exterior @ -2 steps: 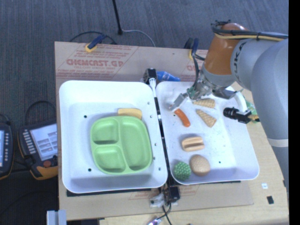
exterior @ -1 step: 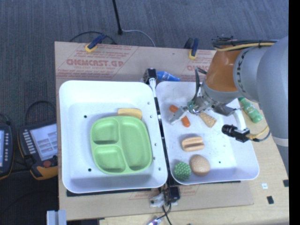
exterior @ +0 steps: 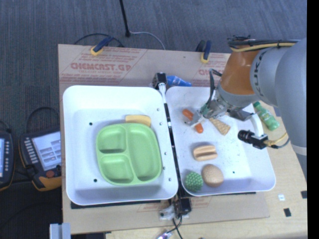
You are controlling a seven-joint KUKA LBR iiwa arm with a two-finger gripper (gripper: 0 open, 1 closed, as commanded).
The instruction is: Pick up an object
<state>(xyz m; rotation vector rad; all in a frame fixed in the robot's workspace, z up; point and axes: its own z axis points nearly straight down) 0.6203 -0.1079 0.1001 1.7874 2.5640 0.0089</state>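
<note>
lying loose: two carrots (exterior: 187,114), one hotdog (exterior: 204,152)

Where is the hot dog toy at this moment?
In the camera view, the hot dog toy lies in the right bin, near its middle, just above the brown potato-like piece and the green bumpy piece.

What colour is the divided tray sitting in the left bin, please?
Light green; the divided tray shows clearly in the camera view.

"CHEMCAST GP" in red, brown board (exterior: 107,66), repeated faintly
</note>
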